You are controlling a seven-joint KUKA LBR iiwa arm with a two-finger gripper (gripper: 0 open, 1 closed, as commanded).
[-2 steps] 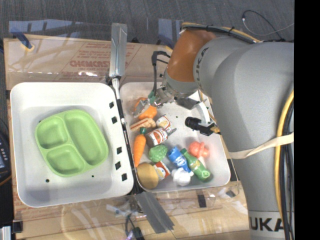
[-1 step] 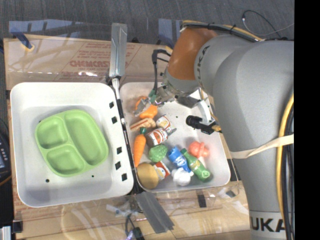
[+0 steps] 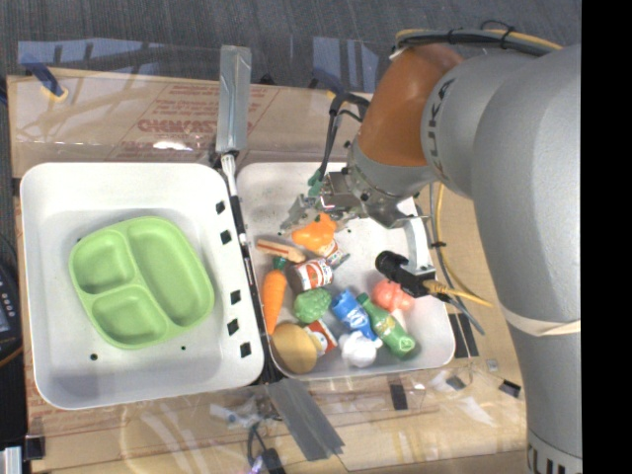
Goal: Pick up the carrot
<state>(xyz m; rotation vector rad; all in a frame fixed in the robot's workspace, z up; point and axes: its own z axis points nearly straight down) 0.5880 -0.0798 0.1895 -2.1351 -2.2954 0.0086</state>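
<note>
Below and to the left of the gripper (image 3: 318,203), against the left wall of the right bin (image 3: 259,181), the carrot (image 3: 273,300) is found lying lengthwise, its thick end toward the potato-like brown item (image 3: 295,348). Between carrot and gripper, an orange piece (image 3: 316,235) and a small can (image 3: 312,274) are crowded together, so a direct descent is judged to be obstructed. Whether the jaws are spread or pressed together cannot be told (they are masked by the wrist and the clutter beneath it), and nothing is seen held between them. The gripper is placed over the upper part of the pile rather than over the carrot, so a shift toward the bin's left wall is probably required. Well to the left, a green divided plate (image 3: 143,281) is kept in the left bin (image 3: 39,265), apart from the task.
</note>
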